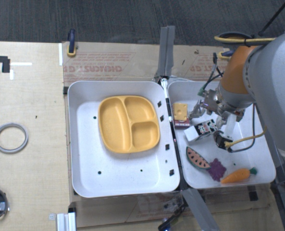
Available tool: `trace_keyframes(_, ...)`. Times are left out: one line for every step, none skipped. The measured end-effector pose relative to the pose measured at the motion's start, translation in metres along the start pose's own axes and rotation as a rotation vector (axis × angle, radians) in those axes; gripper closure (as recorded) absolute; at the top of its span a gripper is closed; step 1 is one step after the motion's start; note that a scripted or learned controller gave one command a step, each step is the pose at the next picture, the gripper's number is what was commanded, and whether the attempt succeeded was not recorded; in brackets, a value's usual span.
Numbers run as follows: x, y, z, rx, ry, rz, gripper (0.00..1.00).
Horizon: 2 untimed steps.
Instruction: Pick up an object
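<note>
Two white bins sat side by side on the bench; landmark for everything below was the yellow plate (129, 123). Left bin (82, 177), smooth shallow plastic with rounded corners, held that plate near its middle, likely parked there as a distractor, well apart from the action. Plate was glossy, rounded-rectangular, three compartments: one long one on its left side, two smaller ones on its right.

Right bin (265, 165), right of the plate past the divider, held all the small pickable things, so the arm (257, 71) had reached in over it. Arm was grey, smooth and bulky, with an orange band, far right of the plate and above bin level.

Gripper (210, 124) hung low to the right of the plate, over the middle of the right bin, cables looping off it. Whether its fingers were apart or together could not be told; clutter and slant hid them. Nothing was visibly clamped, so my read was approach or grasp attempt, not a hold.

Likely target: a white box (194, 132) with dark markings, touching or just under the gripper, right of the plate. Cheese block (180, 112), pale yellow with holes, lay just right of the plate, nearest the divider. Watermelon slice (197, 157), flat, red with a green rind, lay lower right of the plate. Carrot (237, 175), orange, tapered, green top, lay farthest lower right. Grapes (216, 168), purple and knobbly, sat between slice and carrot.
</note>
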<state>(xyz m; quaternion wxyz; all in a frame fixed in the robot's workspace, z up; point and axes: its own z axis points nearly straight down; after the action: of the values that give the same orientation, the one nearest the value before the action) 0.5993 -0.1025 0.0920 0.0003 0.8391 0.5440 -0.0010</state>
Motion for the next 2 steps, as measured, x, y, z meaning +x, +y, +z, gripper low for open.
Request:
trace_keyframes(-0.026,0.077,0.0,0.0,0.0,-0.025,0.0)
trace_keyframes(-0.004,0.067,-0.058,0.001,-0.001,0.378,0.0)
